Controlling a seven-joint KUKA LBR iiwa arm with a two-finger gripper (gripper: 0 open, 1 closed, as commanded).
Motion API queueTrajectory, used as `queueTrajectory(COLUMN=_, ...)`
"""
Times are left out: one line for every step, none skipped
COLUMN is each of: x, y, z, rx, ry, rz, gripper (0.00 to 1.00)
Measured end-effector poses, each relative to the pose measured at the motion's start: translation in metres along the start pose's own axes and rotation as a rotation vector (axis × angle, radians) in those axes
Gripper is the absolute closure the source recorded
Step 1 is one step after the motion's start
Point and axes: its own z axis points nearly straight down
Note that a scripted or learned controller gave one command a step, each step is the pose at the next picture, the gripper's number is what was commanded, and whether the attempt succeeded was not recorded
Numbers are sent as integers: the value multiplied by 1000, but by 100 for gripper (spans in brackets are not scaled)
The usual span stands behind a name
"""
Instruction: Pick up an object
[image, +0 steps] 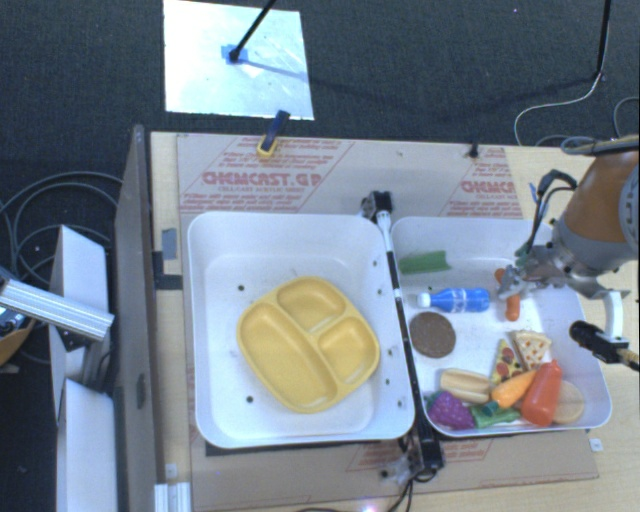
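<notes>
Gripper (512, 290) beside bottle (455, 299), perhaps touching.

Yellow tray (308, 343) in left bin (215, 300); end effector (512, 290) over right bin (470, 240).

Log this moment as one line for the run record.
task: pick up object | gripper: over right bin, upper right | at fingertips: small orange piece, grasp unconfirmed | left bin: yellow tray

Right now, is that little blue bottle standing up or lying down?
Lying down. The bottle rests on its side on the right bin's floor, white cap end pointing left toward the divider, blue body stretched to the right.
</notes>
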Motion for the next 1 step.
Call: queueTrajectory(x=147, y=22, z=-95, rx=-6, ry=5, rz=-16, gripper=100)
